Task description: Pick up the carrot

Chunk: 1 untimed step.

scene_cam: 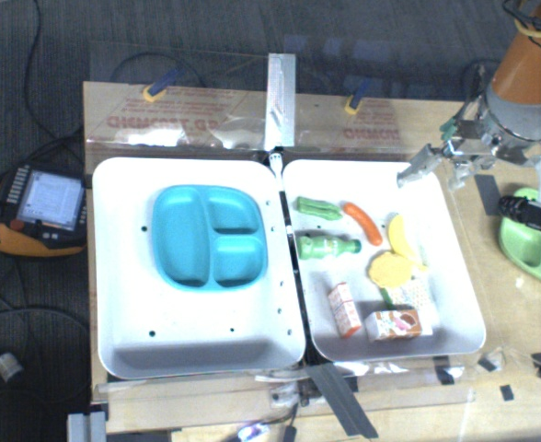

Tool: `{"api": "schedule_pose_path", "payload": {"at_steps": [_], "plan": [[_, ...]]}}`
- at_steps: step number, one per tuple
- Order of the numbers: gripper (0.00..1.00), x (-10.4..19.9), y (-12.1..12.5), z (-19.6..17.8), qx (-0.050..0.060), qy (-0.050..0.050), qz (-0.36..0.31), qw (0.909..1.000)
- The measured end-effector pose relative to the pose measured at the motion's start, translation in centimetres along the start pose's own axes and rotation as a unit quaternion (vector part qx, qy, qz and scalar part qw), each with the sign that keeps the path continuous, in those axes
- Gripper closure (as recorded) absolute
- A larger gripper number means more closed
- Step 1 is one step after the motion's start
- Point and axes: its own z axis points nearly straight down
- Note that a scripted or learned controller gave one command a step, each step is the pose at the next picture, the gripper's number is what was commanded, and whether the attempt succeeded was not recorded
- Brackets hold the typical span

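Your claw (427, 166) is up at the top right corner of the right bin (464, 288), hanging over the rim w/ nothing between the fingers. Whether they're spread or pinched, I can't tell from this angle, too small and blurry. The arm (519, 72) behind it shows its orange band right at the frame edge.

Taking that right bin as the ref: the carrot (362, 222) is in the upper middle part, lying on a slant, well apart from the claw, down and to the left of it. Just left of the carrot there's a green pepper-ish veg (318, 208), and below that a green bottle (326, 246) on its side. A banana (398, 236) sits just right of the carrot, w/ a round yellow thing (391, 270) under it. Near the bottom wall you've got two small cartons, a red one (345, 308) and a reddish-white one (395, 324).

Left of the right bin, touching side by side, is the other white bin (123, 339) w/ a blue divided tray (211, 235) in it.
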Motion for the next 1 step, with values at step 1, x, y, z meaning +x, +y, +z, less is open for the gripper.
{"api": "schedule_pose_path", "payload": {"at_steps": [1], "plan": [[0.00,3.04,0.22,8.64,0.001,-0.001,-0.015,0.9999]]}}
